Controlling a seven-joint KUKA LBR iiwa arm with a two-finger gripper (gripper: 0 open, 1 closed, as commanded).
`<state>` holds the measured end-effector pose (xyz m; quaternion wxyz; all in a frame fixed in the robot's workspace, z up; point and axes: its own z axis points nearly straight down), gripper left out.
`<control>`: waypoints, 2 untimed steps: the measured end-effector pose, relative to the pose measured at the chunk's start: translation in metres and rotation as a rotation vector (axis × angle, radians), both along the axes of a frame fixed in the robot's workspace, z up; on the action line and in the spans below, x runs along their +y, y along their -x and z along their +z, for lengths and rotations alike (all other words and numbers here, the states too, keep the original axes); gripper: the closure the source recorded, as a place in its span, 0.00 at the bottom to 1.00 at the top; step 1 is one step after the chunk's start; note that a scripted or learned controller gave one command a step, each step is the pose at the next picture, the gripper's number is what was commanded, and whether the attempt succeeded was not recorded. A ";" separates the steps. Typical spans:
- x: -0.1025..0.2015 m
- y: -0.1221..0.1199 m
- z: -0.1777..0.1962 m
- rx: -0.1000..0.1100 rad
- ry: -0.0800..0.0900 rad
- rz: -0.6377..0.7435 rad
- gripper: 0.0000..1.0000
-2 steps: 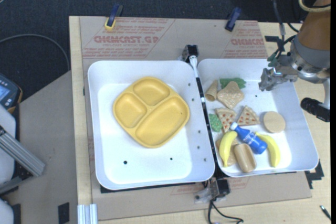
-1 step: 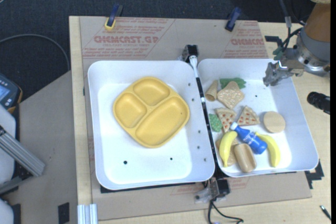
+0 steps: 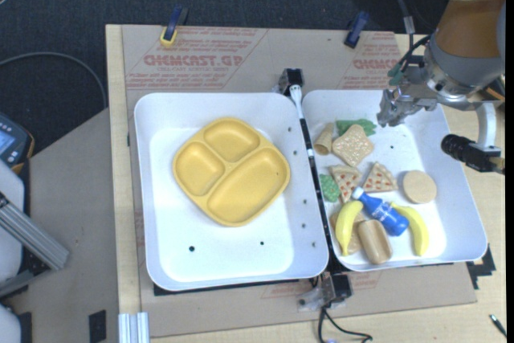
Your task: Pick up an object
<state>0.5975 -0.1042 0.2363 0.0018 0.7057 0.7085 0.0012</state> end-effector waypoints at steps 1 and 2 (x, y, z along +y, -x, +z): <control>0.046 -0.014 0.004 0.000 0.000 0.000 1.00; 0.100 -0.021 0.007 0.001 -0.001 -0.001 1.00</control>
